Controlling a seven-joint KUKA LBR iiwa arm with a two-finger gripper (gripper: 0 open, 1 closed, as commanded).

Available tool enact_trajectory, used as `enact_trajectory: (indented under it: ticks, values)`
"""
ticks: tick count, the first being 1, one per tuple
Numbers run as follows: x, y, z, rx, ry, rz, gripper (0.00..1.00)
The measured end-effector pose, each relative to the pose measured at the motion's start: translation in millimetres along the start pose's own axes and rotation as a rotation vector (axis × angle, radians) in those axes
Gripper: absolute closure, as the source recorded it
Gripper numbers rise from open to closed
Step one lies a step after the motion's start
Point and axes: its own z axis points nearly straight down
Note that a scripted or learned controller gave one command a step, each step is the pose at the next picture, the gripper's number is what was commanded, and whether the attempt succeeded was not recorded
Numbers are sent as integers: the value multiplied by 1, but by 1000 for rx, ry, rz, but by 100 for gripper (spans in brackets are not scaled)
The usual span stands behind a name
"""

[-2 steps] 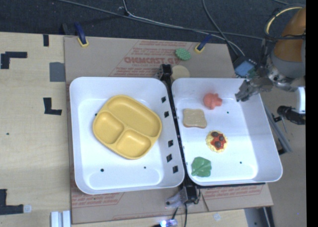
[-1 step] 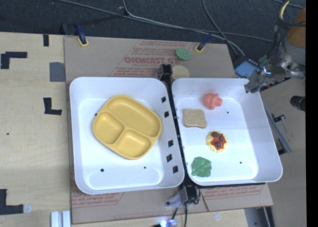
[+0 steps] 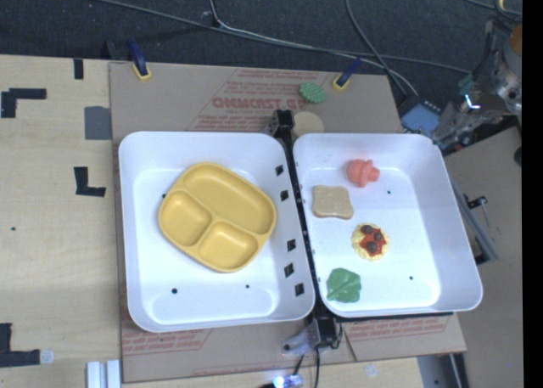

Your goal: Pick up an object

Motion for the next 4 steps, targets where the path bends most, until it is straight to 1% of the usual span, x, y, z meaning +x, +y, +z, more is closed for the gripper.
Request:
enact_trajectory:
  ticks: [1,2,3,4]
  values:
    - [45,-6,11,4,1,-1,100]
    - [96,-18,13,4,1,-3,100]
    - [152,-31,28,5,1,-2,100]
    - [195,-48,30,5,1,-1,100]
